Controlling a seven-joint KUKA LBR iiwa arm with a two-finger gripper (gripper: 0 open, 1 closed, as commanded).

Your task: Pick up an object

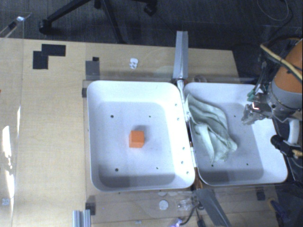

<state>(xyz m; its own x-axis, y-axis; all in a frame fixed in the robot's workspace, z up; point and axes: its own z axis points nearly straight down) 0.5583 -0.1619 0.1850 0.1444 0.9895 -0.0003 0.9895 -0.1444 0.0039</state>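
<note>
An orange cube sits near the middle of the left bin. A crumpled pale green cloth lies in the left half of the right bin, against the divider. My gripper hangs over the right side of the right bin, to the right of the cloth and apart from it. Nothing shows between its fingers. The arm's orange band is at the right edge.
A metal post stands behind the seam between the bins. Black tape marks lie on the wooden bench at the back left. A chair base stands on the carpet behind the bench.
</note>
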